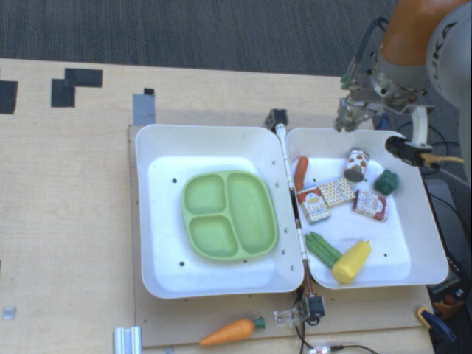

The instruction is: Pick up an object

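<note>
In the upper right of the frame the arm (431,32) shows a wide, rounded orange band (420,13) with a smooth, slightly shiny surface. Beside it, at the right edge, sits a light grey shell (457,50) with a curved outline. Below the orange comes a silver-grey metal ring (398,83). Thin dark cables (366,46) loop down the left side of the wrist. The gripper (352,116) is a small, dull grey metal piece with angular parts.
</note>
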